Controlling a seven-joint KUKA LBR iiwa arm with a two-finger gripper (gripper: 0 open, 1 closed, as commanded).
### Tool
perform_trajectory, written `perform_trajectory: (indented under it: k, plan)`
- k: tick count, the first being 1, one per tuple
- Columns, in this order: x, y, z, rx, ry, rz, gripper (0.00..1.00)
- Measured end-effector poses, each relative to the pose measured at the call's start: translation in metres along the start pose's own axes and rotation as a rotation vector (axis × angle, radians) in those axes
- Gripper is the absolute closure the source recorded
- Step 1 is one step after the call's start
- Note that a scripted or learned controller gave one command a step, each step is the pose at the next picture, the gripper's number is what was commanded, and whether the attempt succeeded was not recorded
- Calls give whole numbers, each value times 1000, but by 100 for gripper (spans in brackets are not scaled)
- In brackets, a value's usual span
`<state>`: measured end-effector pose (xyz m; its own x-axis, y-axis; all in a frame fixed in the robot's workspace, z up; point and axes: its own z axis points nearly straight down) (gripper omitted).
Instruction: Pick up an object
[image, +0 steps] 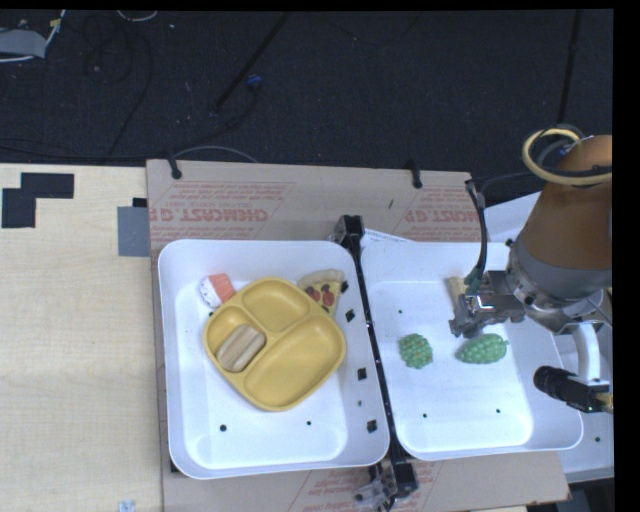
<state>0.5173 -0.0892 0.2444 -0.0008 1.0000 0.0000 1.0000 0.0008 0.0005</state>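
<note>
Where the worktop (70, 330) begins at the left, I see bare pale wood with some dark patches near its far edge. Next comes the left bin (260, 450), which holds a yellow divided plate (290, 365), turned at an angle; a tan piece like a small bread roll (240, 347) lies in one of the plate's smaller compartments. A red and white toy piece (214, 290) sits just beside the plate's upper left edge, and a toy pizza slice (323, 289) lies at its upper right edge, near the black divider between the bins. In the right bin (470, 435) two green bumpy objects lie on the white floor: the round green one (416, 351) is closer to the divider, and the oval green one (483, 350) is to its right, a little apart from it. The end effector (472, 315) hangs just above the oval green one, close to its upper left side, but I cannot tell if the fingers are apart or together, and nothing is visibly between them. The arm (570, 215) fills the right side.
</note>
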Motion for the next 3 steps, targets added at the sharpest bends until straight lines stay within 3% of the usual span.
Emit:
perform_trajectory:
  k: [2,3]
  plan:
    - [115,12,21,5,2,-4,100]
    - [158,8,25,7,0,-2,100]
